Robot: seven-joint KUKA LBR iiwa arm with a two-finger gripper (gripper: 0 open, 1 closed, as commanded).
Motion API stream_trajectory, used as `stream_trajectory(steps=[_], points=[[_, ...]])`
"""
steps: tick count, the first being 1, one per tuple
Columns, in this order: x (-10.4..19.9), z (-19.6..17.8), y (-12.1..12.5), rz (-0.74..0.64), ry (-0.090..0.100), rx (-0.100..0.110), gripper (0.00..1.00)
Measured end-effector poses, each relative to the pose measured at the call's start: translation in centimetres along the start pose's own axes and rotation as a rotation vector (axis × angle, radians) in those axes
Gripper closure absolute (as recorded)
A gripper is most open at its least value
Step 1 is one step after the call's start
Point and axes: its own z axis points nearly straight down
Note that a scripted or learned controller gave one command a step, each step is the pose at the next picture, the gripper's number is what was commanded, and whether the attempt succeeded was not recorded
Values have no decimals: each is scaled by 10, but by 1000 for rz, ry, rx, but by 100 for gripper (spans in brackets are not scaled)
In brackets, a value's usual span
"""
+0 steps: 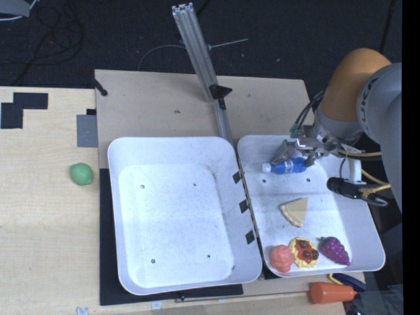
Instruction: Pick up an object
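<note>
1. A green ball lies on the bench, far left of the gripper, outside both bins.
2. The left bin sits well left of the gripper.
3. The blue bottle lies on its side in the right bin, its white cap pointing left, directly at the gripper, whose fingers straddle its body.
4. A tan wedge lies just below the gripper; a peach-coloured fruit, a pizza-like toy and purple grapes sit farther below.
</note>
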Motion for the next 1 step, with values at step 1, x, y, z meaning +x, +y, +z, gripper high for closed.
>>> stream_trajectory(steps=[1], points=[[-1, 11, 2, 1, -2, -10, 0]])
